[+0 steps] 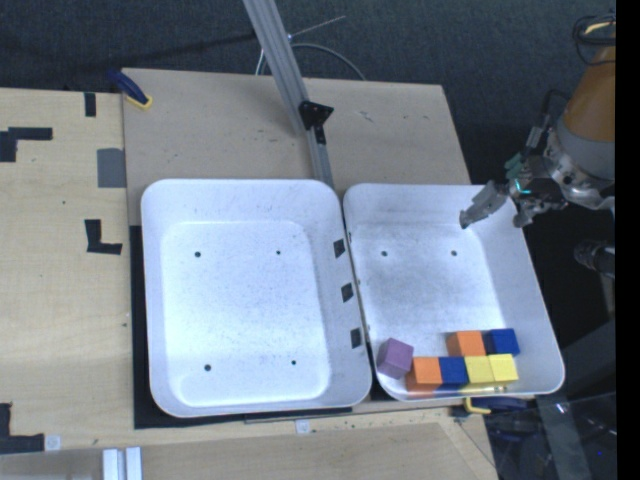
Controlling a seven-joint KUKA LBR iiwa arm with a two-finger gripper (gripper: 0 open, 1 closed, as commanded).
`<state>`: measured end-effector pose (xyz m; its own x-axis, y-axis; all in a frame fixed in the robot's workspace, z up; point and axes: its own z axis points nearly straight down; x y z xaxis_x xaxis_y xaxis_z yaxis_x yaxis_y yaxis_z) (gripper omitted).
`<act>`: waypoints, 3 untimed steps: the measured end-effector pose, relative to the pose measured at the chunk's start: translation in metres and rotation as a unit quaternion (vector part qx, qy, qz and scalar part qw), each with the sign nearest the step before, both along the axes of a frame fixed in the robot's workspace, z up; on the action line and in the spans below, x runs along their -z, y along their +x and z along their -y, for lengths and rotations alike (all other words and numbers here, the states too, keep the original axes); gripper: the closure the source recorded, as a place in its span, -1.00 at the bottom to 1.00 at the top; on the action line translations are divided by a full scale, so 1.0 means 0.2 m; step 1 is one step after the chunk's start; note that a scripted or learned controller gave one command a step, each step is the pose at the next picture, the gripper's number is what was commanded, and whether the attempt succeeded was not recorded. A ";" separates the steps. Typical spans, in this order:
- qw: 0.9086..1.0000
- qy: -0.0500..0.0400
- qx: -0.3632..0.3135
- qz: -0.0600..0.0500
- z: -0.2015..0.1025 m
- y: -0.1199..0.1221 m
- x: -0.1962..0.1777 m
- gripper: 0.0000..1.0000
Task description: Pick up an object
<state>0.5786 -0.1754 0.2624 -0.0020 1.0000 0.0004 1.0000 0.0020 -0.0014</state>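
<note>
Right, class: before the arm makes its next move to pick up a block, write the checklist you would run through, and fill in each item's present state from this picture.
1. Blocks are in the right bin: ok; they cluster at its near edge.
2. A block stands apart for an easy pick: ok; the purple block sits at the cluster's left end.
3. Gripper is above a block: not ok; it sits over the bin's far right part, away from the cluster.
4. Gripper carries nothing: ok; no block shows at it.
5. Packed blocks leave room: not ok; the yellow block touches its neighbours.
</note>
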 end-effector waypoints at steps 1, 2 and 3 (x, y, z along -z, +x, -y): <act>1.000 0.001 -0.001 -0.003 -0.13 0.17 0.45 -1.00; 1.000 0.001 -0.002 -0.002 -0.39 0.14 0.53 -1.00; 1.000 0.000 0.000 -0.003 -0.44 0.18 0.86 -1.00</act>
<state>0.6151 -0.0884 0.0904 -0.0015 1.0000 0.0001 1.0000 0.0015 -0.0072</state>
